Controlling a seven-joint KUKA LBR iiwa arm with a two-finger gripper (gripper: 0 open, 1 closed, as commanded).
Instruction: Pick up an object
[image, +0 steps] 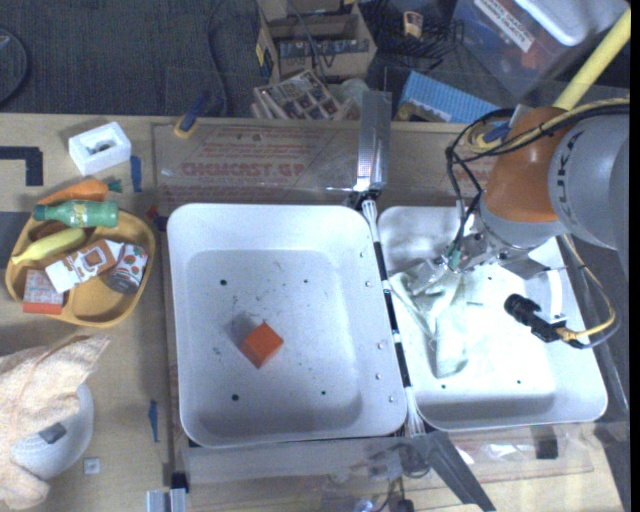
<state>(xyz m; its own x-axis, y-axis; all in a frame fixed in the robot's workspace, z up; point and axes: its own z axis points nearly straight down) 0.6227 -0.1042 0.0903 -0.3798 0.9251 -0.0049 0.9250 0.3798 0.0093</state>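
An orange block (263, 343) lay in the left bin (200, 240). The claw (432, 282) hung over the right bin (575, 395); its state could not be told.

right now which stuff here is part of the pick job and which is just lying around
Part of the job:
- orange block in the left bin
- clear crumpled item in the right bin
- gripper, over the right bin

Lying about:
- yellow bowl of toy food
- green bottle
- small white box
- cloth
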